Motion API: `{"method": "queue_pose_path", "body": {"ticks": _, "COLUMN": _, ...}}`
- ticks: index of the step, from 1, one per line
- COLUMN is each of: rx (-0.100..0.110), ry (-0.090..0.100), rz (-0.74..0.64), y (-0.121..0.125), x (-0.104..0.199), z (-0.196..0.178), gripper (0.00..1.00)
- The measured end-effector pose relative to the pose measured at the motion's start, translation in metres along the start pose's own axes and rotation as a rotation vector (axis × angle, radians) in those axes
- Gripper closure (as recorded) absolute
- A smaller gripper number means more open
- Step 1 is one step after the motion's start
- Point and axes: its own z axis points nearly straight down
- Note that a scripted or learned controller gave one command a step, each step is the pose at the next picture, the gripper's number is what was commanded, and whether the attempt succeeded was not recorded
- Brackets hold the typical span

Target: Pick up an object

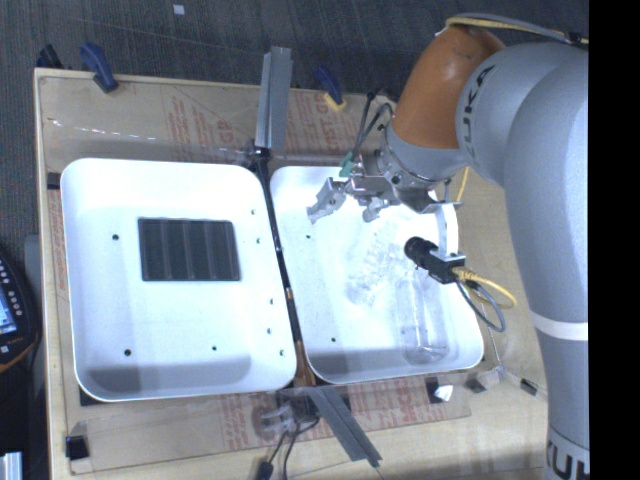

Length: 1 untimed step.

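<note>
Our pincer (345, 200) hangs over the right bin (320, 358). We cannot tell if it holds anything. Maybe clear things (385, 268) wait below, not picked yet.

The clear plastic bottle (420, 318) lies on its side in the right bin (330, 358), near the bin's right wall, its length running front to back. A clear crinkled plastic item (372, 266) rests just left of it, toward the middle of the same bin.
</note>
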Motion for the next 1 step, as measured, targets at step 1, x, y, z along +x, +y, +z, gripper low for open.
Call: {"method": "queue_pose_path", "body": {"ticks": 1, "rx": -0.004, "ry": 0.0, "rz": -0.014, "y": 0.0145, "x": 0.0277, "z": -0.035, "gripper": 0.0}}
